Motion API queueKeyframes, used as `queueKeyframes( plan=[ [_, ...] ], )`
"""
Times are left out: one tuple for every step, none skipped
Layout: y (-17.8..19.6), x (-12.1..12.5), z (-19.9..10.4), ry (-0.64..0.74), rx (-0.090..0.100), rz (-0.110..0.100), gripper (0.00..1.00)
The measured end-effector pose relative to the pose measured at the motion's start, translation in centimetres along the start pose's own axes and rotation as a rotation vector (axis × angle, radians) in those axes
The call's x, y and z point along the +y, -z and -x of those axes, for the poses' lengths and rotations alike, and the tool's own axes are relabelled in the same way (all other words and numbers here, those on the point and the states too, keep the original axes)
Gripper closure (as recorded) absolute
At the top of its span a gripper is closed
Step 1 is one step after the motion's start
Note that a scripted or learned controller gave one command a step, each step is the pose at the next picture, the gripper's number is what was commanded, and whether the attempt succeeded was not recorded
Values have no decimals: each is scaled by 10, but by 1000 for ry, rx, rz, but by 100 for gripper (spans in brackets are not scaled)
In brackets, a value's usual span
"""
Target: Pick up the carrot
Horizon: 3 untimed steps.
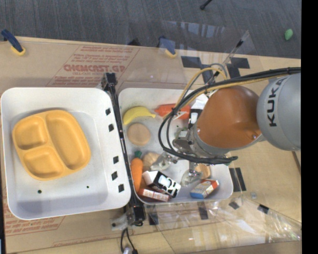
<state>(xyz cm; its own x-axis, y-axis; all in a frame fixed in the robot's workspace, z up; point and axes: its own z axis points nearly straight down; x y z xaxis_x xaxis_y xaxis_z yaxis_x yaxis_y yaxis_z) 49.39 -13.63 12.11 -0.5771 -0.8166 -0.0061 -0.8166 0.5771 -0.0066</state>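
Note:
The carrot lies in the right bin near its left wall. It is orange, with a small green top pointing toward the bin's far side. My gripper hangs low over the bin's near half, just right of the carrot and apart from it. Its fingers are spread open with nothing between them. The orange wrist band and cables hide much of the bin's middle and right.
The right bin also holds a banana, a tan round piece, an orange-red item at the far side, a black-and-white object and small boxes near the front. A yellow divided plate sits in the left bin.

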Motion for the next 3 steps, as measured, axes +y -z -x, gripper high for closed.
queueKeyframes(
  plan=[
    [-29,-68,-42,-313,5,4,0],
    [-19,-68,-38,-304,2,2,100],
    [82,-35,-12,-471,1,-3,100]
  ],
)
